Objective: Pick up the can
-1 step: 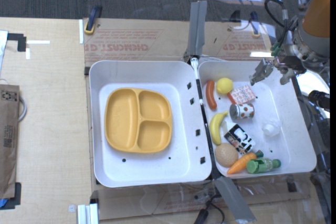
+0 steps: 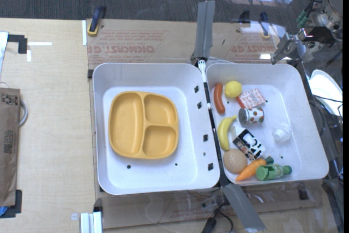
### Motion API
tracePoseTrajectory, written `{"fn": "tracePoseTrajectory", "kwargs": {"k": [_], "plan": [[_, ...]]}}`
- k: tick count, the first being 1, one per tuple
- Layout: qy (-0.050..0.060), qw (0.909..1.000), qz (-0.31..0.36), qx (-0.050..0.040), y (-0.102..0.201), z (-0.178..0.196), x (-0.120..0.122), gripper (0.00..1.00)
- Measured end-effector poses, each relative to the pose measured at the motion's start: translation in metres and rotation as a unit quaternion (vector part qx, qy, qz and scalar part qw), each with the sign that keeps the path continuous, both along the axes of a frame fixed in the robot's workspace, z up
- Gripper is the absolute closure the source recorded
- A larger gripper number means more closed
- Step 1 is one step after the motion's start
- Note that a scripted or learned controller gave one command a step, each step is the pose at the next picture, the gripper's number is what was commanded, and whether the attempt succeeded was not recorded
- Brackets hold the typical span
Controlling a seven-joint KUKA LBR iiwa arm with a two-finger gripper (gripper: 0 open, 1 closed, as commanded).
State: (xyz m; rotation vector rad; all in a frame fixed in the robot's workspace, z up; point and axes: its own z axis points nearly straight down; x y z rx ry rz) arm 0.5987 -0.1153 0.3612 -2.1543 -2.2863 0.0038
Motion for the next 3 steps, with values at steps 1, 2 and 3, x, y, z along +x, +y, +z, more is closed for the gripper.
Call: {"fn": "tracePoseTrajectory", "kwargs": {"k": [1,2,3], "plan": [[0.001,1.0000,0.001,-0.0007,0.000,0.007,0.001,1.00],[0.000,1.0000,-0.005,0.0001,0.087,0.080,-0.028,1.00],[0.001,0.9946,0.104,0.0000,0.159,0.080,-0.095,1.00]]}}
